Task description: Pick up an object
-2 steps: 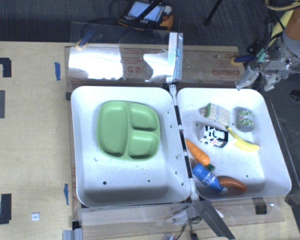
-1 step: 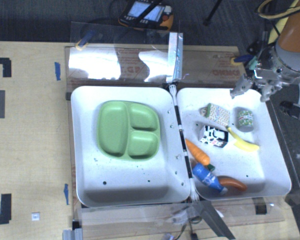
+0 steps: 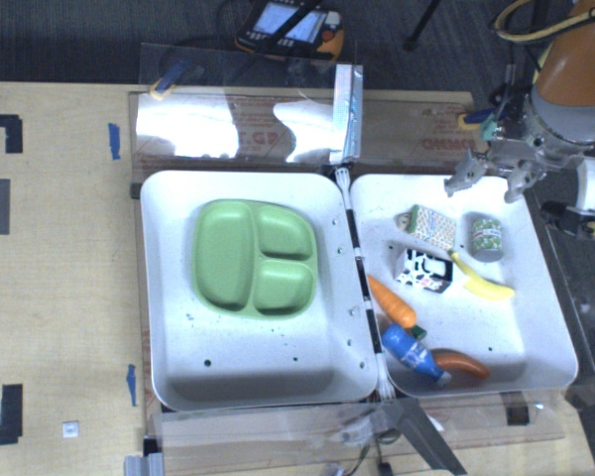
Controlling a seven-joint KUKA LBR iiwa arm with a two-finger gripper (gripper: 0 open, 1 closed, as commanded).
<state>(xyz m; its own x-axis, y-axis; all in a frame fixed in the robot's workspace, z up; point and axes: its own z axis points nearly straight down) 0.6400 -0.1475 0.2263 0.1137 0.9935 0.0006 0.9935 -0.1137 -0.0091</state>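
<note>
Camera view: gripper (image 3: 488,178) is seen at approx 1 o'clock of the right bin (image 3: 545,266), over its far rim, fingers spread apart w/ nothing between them. Objs are crowded in that bin: patterned box (image 3: 432,227), small can (image 3: 486,236), banana (image 3: 482,280), black-white item (image 3: 423,270), carrot (image 3: 393,302), blue bottle (image 3: 411,351), sausage (image 3: 461,364). A green tray (image 3: 255,257) lies in the left bin (image 3: 169,266).

Risk, as judged: can and banana nearly touch, so a descent btwn them could nudge both and close on neither; the can may roll.

Likely target, the banana: long axis runs 10 to 4 o'clock, stem end twd 10
</note>
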